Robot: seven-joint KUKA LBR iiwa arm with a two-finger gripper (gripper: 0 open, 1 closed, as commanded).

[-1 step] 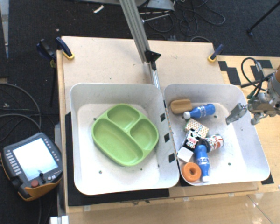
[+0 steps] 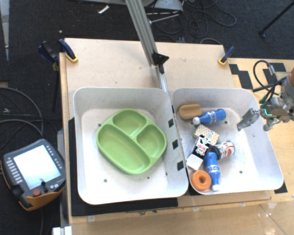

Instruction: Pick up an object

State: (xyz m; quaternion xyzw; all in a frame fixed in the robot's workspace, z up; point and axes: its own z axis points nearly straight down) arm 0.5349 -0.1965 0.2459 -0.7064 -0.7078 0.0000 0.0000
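The right bin (image 2: 257,173) holds a heap of small things: a brown bun-shaped piece (image 2: 189,110), a blue bottle (image 2: 211,116) lying beside it, a checkered packet (image 2: 206,132), a red and white can (image 2: 226,149), a second blue bottle (image 2: 212,166) and an orange ring (image 2: 202,179). My gripper (image 2: 258,121) hangs over the bin's right side, to the right of the heap and apart from it. It is open, with nothing between its fingers (image 2: 246,119).
In the left bin (image 2: 83,180) lies a green divided plate (image 2: 131,141). A grey pole (image 2: 143,26) slants up from the divider between the bins. A teach pendant (image 2: 33,173) rests off the bench at the left. Clamps sit at the board's far corners.
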